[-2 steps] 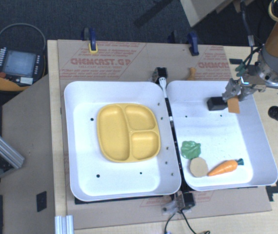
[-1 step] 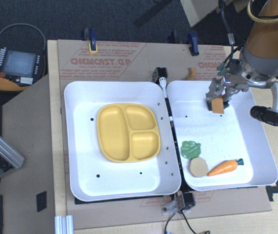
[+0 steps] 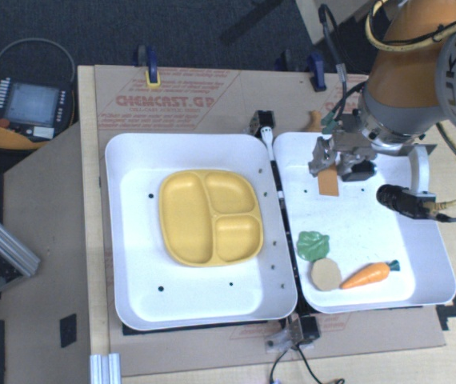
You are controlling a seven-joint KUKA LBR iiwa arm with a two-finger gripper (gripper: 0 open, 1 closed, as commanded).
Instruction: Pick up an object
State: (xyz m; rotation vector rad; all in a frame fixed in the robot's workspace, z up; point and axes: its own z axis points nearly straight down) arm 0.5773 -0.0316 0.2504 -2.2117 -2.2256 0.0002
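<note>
Upper right of frame: gripper (image 3: 330,166) hangs over the top of the right bin (image 3: 432,254), an orange-brown block (image 3: 329,183) between its fingers, hanging just below them. We judge the pick made, or nearly; lift and clearance remain unconfirmed. Block: small, flat, rectangular, upright. Lower in that bin lie a green leafy piece (image 3: 314,245), a beige round (image 3: 326,274) and a carrot (image 3: 369,274), untouched.
</note>
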